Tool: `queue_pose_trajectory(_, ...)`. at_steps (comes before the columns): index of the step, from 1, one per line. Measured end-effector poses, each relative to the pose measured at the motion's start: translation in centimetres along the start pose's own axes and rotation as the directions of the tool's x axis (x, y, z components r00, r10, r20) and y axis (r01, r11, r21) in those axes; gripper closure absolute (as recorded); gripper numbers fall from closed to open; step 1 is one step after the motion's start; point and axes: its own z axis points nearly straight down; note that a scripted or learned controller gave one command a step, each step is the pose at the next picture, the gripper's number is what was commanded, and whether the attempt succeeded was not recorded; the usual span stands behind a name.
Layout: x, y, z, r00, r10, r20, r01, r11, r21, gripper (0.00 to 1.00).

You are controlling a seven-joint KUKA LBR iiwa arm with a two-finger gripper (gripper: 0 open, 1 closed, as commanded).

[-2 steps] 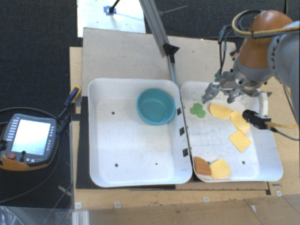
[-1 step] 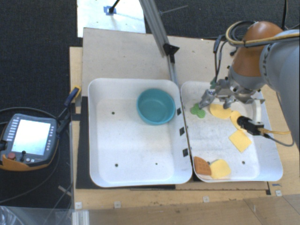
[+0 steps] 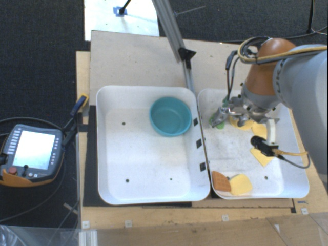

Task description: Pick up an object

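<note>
Jaws (image 3: 221, 118) low in the right bin (image 3: 292, 191), just above a small green object (image 3: 220, 125); whether they are open or closed I cannot tell. Nothing visibly lifted, so pick likely unfinished. Yellow pieces (image 3: 241, 184) lie nearer that bin's front; teal bowl (image 3: 170, 116) sits left.

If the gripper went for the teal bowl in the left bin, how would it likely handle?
The teal bowl looks rigid and probably light. Resting upright on its base, it should slide rather than roll. Its smooth, curved rim might slip from two fingers.
</note>
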Motion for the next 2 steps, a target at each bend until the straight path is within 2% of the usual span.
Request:
queue_pose_trajectory(1, 0.0, 0.1, -1.3, 1.000, 0.000, 0.000, 0.000, 1.000, -0.004, 1.00)
queue_pose_trajectory(2, 0.1, 1.0, -7.2, 1.000, -0.001, 0.001, 0.001, 1.000, -0.008, 1.00)
